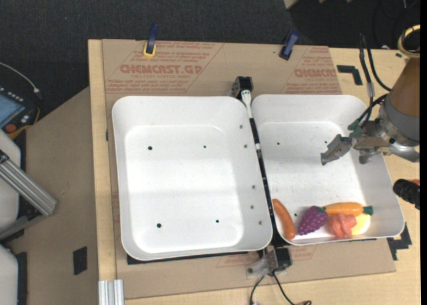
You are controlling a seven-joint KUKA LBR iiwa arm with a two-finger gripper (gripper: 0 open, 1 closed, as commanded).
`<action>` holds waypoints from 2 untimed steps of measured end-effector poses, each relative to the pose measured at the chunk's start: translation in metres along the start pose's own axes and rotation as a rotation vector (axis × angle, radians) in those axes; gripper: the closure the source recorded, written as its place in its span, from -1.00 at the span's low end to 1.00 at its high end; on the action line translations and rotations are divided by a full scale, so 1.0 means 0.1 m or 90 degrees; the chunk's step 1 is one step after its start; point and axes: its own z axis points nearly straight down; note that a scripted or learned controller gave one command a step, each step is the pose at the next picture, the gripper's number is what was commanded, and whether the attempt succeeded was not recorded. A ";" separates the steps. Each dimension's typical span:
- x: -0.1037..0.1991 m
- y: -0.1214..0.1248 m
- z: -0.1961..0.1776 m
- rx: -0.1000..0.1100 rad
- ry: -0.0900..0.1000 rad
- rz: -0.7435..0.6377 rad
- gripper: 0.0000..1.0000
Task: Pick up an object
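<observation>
Hovering over the right bin (373, 113) with fingers spread and nothing between them, the gripper (341, 147) sits well apart from the toy food lying toward the bin's near edge, the orange carrot (347, 209) lengthwise across, beside the purple grapes (312, 219).

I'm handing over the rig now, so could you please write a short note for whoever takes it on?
Hand: over the right bin, nothing between its fingers; whether they are open or shut can't be told.
Objects: all at the right bin's near edge: hot dog, grapes, carrot, a pink piece and a yellow piece.
Done: nothing picked yet.
Left: lower onto one object, grip it, lift it.
</observation>
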 end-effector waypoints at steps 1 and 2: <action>-0.39 -0.26 -1.91 -0.014 -0.006 0.001 -1.00; -0.87 -0.37 -3.25 -0.012 -0.007 0.003 -1.00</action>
